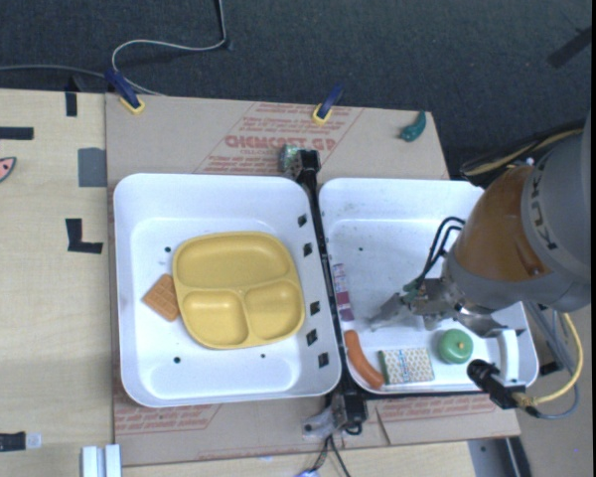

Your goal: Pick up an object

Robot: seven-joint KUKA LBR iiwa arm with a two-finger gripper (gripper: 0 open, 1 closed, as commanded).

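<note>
Camera view: the gripper (389, 311) sits low in the right bin (397, 217), its fingers apart and grasping nothing. The patterned packet (407, 366) lies just at 5 o'clock from it, the hot dog (363, 359) at 7 o'clock, the green ball (456, 346) at 4 o'clock. Risk: closing here would likely catch bare floor; the ball could roll off.

A green round object (456, 345), a patterned flat block (407, 366) and an orange sausage (363, 359) lie in the right bin (377, 227).
</note>
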